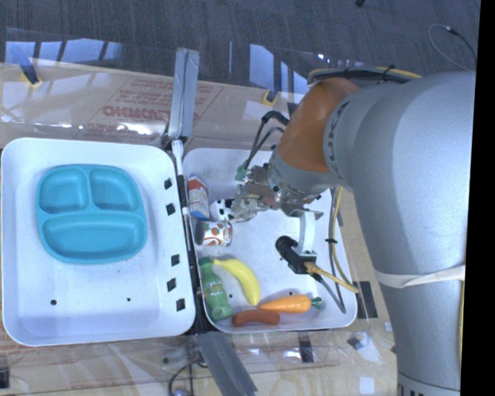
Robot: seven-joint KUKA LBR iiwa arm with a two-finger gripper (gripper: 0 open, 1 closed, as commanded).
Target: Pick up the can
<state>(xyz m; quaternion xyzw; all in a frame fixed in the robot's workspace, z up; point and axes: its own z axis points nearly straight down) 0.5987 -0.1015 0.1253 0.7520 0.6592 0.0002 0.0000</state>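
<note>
**Can against the left wall, gripper above it**

Near the right bin's [341, 310] front edge we see a sausage [256, 318], carrot [287, 304], banana [240, 277] and green bottle [215, 292]. Further back the can [214, 233] lies against the left wall; we judge it light, rigid, smooth and slippery, best pinched across its body. The gripper [245, 203] hovers just beyond; we cannot tell its spread

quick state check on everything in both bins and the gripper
can: on its side by the right bin's left wall, not held
blue tray: flat in left bin, compartments bare
banana: lying loose in right bin
green bottle: lying down along the left wall
carrot: lying flat
sausage: lying flat near the front rim
gripper: over the right bin, beside the can
</note>
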